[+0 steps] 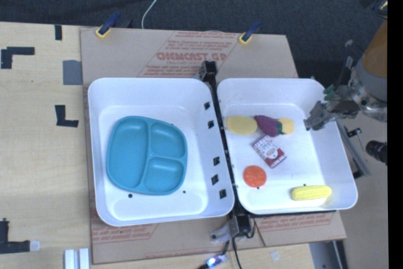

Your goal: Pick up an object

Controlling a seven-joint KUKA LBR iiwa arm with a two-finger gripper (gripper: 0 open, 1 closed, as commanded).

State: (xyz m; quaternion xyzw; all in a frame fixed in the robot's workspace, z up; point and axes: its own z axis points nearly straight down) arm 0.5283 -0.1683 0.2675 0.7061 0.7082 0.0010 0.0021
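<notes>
I take the right white bin [327, 154] as landmark. Nearest in it lies a yellow corn cob [311, 193], then an orange ball [255, 176], a red carton [269, 151], a purple eggplant [269, 125]. My grey gripper [317, 119] hangs over its far right rim, holding nothing; I cannot tell its opening.

One fixed overhead camera, slanted down on the bench.
It looks from the near bench edge toward a dark backdrop at the top, far enough back to take in both the left bin [101, 135] and the right bin [327, 154], the cardboard sheet [182, 53] under them and the wooden benchtop [38, 154] at left; the arm [378, 72] enters at the right edge.
</notes>
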